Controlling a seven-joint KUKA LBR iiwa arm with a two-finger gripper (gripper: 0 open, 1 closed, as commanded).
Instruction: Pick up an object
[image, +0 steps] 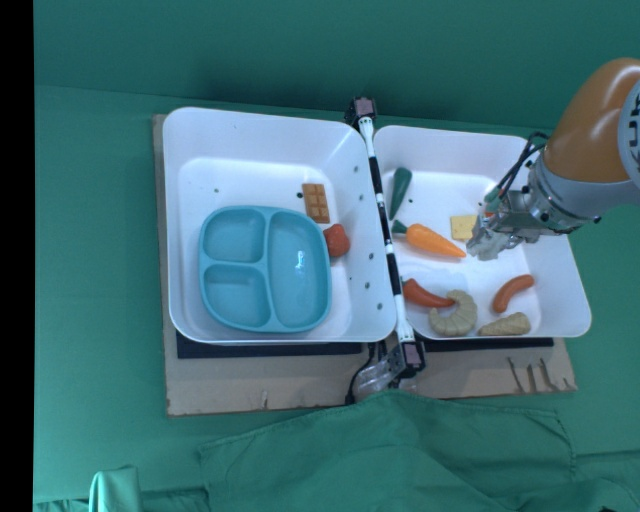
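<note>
My gripper hangs low in the right bin, just right of a yellow cheese square and of the tip of an orange carrot. A sausage lies below it. Further toy food lies in that bin: a dark green vegetable, a red chilli, a tan curled pastry and a tan bread piece. Nothing shows between the fingers.
The left bin holds a light blue divided plate, a brown waffle and a red tomato-like piece. A black-and-white bar divides the bins. Green cloth bunches up at the front.
</note>
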